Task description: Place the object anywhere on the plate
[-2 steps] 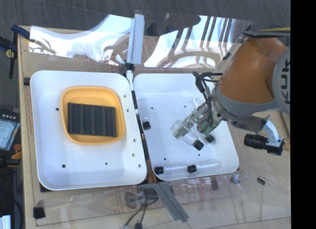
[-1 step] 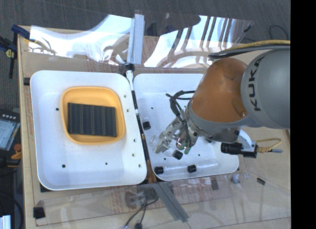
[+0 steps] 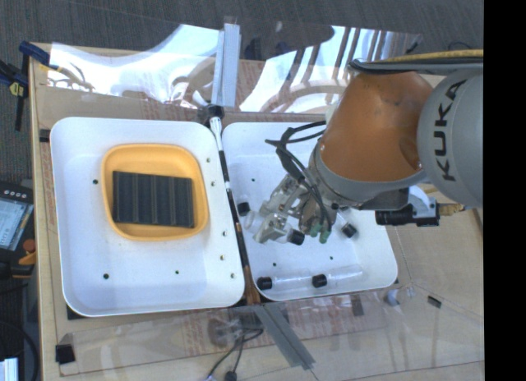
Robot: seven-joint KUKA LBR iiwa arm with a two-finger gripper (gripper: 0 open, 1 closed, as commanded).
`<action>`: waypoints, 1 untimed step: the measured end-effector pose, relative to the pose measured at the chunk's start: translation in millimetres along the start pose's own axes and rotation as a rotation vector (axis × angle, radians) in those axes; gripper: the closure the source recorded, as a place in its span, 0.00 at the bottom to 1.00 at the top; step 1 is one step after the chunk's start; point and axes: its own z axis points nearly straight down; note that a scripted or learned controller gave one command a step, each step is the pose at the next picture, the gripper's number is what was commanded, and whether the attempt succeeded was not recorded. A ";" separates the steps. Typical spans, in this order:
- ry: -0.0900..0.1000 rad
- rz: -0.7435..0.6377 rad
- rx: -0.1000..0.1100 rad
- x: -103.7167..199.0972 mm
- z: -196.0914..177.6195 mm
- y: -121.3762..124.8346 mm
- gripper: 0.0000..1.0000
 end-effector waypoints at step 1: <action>0.004 -0.167 0.001 -65.3 31.5 16.0 1.00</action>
